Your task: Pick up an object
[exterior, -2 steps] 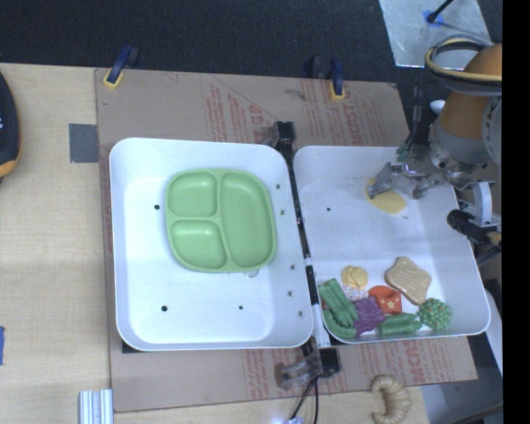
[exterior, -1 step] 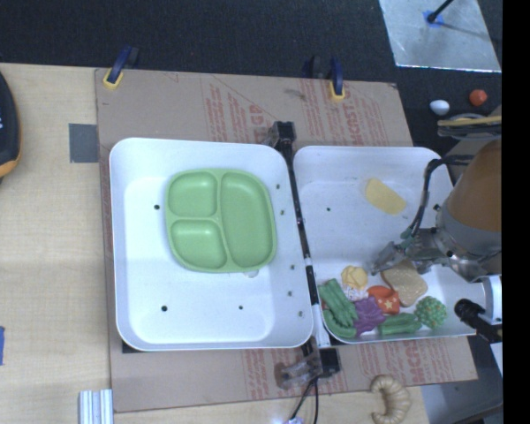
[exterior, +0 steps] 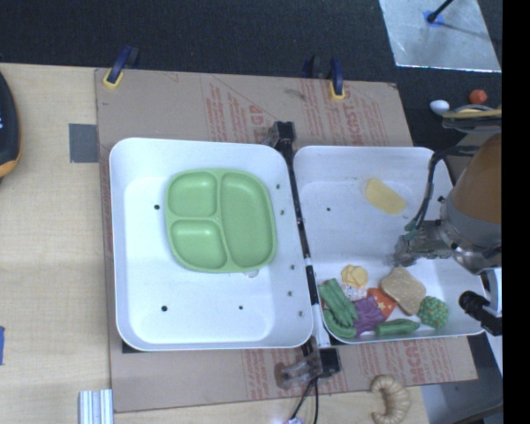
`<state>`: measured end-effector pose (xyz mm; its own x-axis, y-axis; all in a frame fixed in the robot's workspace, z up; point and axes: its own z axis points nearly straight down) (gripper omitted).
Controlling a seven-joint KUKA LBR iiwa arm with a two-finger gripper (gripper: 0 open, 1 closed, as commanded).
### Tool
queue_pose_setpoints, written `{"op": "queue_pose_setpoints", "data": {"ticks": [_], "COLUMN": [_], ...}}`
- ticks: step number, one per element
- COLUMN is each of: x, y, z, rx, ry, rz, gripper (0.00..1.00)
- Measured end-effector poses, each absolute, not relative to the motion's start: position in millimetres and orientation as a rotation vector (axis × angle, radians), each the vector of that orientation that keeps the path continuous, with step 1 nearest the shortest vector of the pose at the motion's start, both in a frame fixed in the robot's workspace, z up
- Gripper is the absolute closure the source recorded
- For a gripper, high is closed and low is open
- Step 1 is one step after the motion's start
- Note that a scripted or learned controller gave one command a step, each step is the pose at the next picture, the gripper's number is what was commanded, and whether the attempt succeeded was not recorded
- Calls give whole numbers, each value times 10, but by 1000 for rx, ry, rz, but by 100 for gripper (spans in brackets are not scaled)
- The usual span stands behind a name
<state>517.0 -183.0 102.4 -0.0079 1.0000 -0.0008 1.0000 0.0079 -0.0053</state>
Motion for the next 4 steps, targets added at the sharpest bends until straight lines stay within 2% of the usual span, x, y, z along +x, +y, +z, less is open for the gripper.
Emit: {"op": "queue_pose_setpoints", "data": {"ticks": [1, 2, 3, 4], "x": [5554, 5526, 6003, 5810], "y": [-1943, -1934, -2119, -2114], "z": [2110, 2048, 1282, 1573], "rx": [-2222, -2216, -2212, -2216], "ry": [-2233, -2225, -2230, -2223], "rz": [-5, 3, 6, 3], "gripper": [100, 0, 0, 0]}}
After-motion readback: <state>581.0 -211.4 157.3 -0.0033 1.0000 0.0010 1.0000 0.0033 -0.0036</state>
